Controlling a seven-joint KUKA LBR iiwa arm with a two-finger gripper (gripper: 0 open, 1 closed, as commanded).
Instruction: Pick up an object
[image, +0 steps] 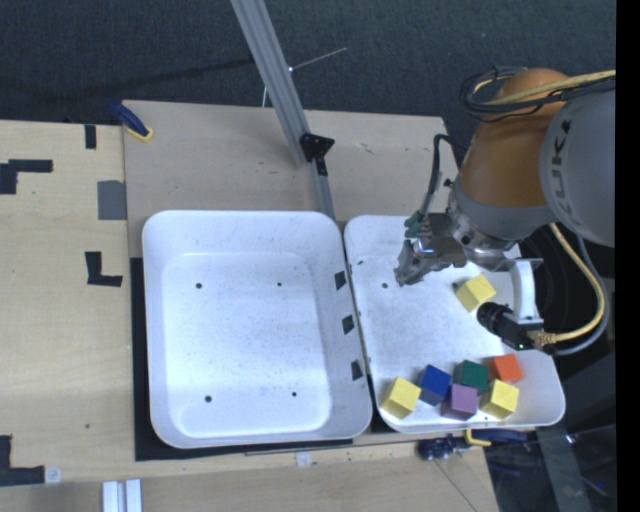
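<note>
The claw (410, 268) hangs over the right bin (400, 340), its spread impossible to tell, gripping nothing visible.

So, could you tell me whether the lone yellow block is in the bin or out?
In. The yellow block lies on the right bin's floor, apart from the gripper.

Two bins sat side by side on the bench (60, 330): the left bin (160, 240) and the right bin (365, 330), their rims touching. The gripper (410, 268) hung over the far part of the right bin. One block (475, 292) lay alone in that bin, just to the right of the fingers and slightly nearer the camera. Well in front of the fingers, a cluster of blocks (455, 388) lay packed together along the near rim of the same bin. The left bin lay to the fingers' left.
</note>
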